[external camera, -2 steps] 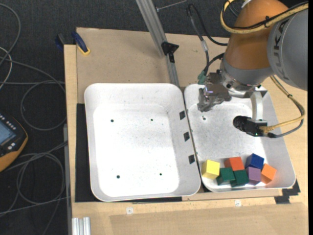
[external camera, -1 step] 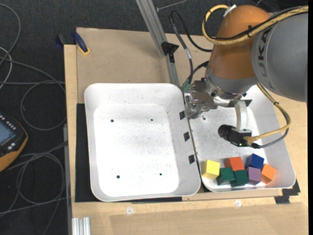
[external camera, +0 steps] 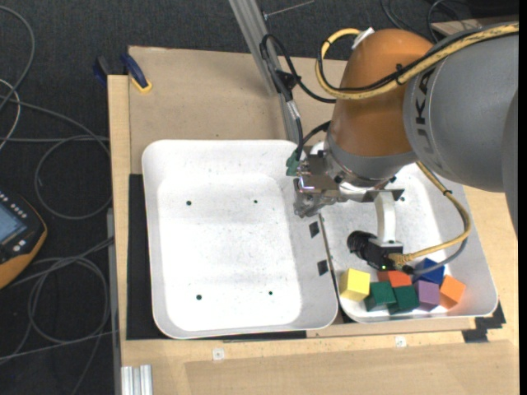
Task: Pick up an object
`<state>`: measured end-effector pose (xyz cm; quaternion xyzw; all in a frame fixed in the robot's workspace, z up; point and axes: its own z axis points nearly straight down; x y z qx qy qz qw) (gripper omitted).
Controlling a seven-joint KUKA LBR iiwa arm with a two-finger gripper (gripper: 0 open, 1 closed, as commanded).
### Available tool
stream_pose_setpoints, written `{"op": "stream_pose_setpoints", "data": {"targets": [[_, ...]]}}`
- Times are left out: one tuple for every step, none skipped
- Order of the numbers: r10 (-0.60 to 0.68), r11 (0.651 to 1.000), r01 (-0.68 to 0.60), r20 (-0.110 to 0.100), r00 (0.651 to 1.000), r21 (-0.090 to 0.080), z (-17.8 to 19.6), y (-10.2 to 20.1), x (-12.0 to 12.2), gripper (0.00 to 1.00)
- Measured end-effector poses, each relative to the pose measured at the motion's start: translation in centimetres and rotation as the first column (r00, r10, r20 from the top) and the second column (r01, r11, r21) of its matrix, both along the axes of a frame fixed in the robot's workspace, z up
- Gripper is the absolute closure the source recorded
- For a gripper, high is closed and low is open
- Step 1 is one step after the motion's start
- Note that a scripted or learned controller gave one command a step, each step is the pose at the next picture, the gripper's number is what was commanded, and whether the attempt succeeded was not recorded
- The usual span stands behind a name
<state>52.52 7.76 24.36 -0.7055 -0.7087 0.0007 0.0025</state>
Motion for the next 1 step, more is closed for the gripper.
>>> {"op": "stream_pose_setpoints", "data": {"targets": [[-0.005,1.0,0.005,0.003,1.0,-0.001,0.01,-0.25,0.13,0.0]]}}
